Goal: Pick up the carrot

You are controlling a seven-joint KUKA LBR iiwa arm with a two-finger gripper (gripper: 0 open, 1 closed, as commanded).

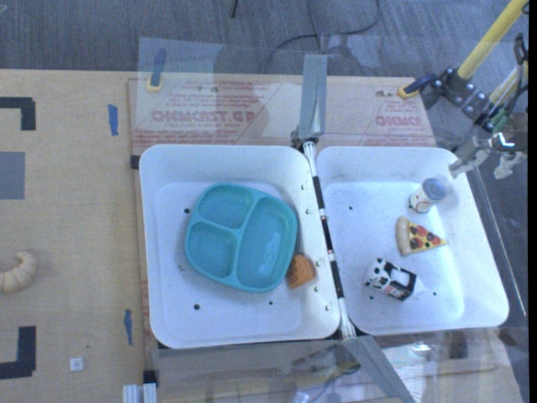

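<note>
Beside teal plate (242,236), carrot (301,270), well apart from hand (495,145), grip unclear.

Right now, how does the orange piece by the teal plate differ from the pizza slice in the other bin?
The carrot is a plain orange lump; the pizza slice is a tan wedge with red topping. The carrot lies in the left bin, touching the teal plate; the pizza slice lies in the right bin, apart from its neighbours. Both are small toy foods lying flat.
</note>
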